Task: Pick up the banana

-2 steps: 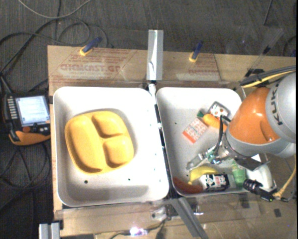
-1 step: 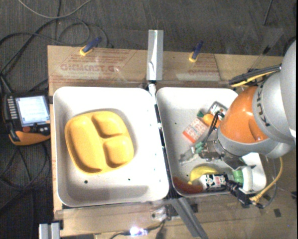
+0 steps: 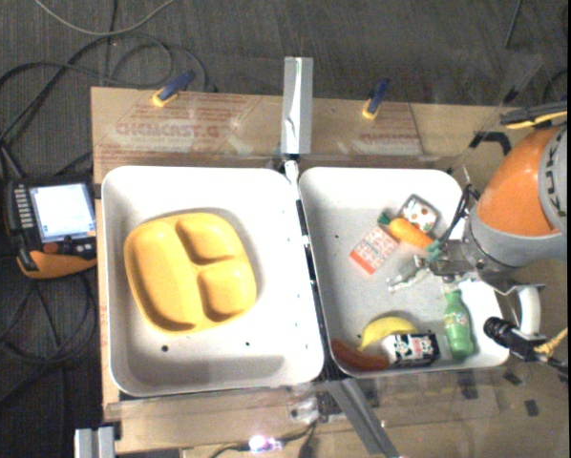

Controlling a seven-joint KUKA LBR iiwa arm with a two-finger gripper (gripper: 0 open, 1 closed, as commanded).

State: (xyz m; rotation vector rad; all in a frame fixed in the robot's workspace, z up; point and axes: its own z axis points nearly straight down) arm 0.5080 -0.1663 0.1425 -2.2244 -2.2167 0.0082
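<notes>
End effector (image 3: 412, 273), spread with nothing between, hovers above banana (image 3: 387, 328), crowded by green bottle (image 3: 457, 324) and carton (image 3: 412, 348).

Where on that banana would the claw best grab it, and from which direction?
Probably at the middle of the banana's curve, coming straight down from above. It lies flat near the right bin's front edge, with a dark can touching its right end and a red object just below it. The arched upper side faces open floor, so fingers closing across the width there look least crowded.

glossy plastic yellow tray (image 3: 192, 270), smooth white bins (image 3: 152, 370), matt cardboard underlay (image 3: 200, 127).
</notes>
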